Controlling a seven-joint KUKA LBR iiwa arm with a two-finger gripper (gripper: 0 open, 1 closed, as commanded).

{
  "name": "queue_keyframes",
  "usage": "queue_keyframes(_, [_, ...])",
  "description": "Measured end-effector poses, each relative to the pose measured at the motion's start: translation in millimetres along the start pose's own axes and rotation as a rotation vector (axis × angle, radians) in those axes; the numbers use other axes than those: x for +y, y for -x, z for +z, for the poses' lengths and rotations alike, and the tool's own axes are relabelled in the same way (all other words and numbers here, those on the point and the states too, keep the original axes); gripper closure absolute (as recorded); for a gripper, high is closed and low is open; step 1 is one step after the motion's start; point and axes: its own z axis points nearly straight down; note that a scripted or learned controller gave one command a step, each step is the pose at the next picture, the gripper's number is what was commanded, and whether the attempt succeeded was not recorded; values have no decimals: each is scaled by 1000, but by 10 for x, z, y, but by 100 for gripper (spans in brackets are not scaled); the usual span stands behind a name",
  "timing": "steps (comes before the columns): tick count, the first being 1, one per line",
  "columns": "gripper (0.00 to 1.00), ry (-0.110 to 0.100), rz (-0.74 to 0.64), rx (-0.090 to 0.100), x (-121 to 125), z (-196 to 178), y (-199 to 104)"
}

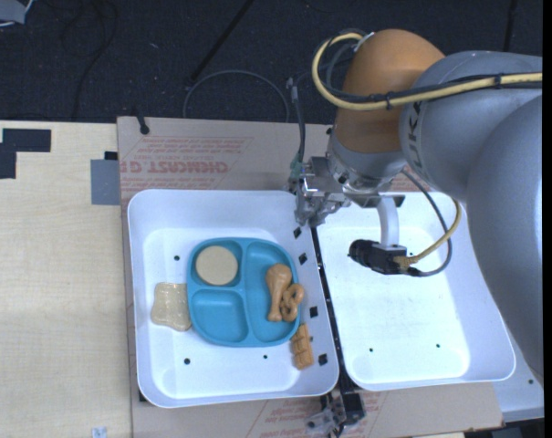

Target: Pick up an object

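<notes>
Two bins [157, 245] — blue tray [225, 322] holds, seemingly, food.

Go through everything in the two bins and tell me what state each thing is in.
Blue tray: flat in the left bin.
Round cracker: lying in the tray's upper-left compartment.
Pretzel piece: lying in the right compartment.
Pale biscuit: on the bin floor, left of the tray.
Brown piece: below-right of the tray.

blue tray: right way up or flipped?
Right way up. The blue tray shows its compartments from above, with a round cracker in one and a pretzel in another.
</notes>
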Motion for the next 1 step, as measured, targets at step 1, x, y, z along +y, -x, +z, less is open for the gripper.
queue_keyframes(1, [100,2,-1,0,25,69,-572])
